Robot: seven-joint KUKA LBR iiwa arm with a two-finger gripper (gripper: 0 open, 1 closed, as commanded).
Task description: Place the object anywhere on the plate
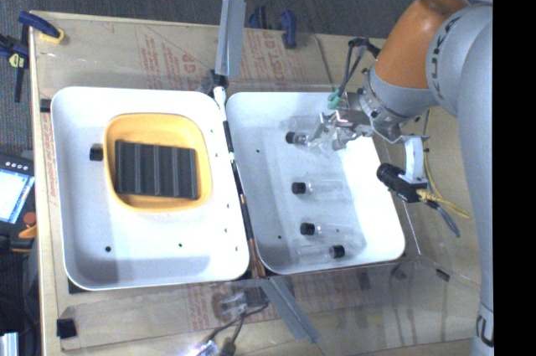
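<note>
Near right bin's (381,250) back edge, end effector (328,131)

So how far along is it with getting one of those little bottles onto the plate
Nothing looks done: the yellow plate in the left bin carries just a dark ridged block. In hand: the gripper is low in the right bin, beside a clear bottle at the back; a grasp isn't visible. Left: securing a bottle, carrying it across, setting it on the plate.

Red printing runs across the bench board (126,53) beside the bins. It is too faint to read. No other text is legible.
</note>
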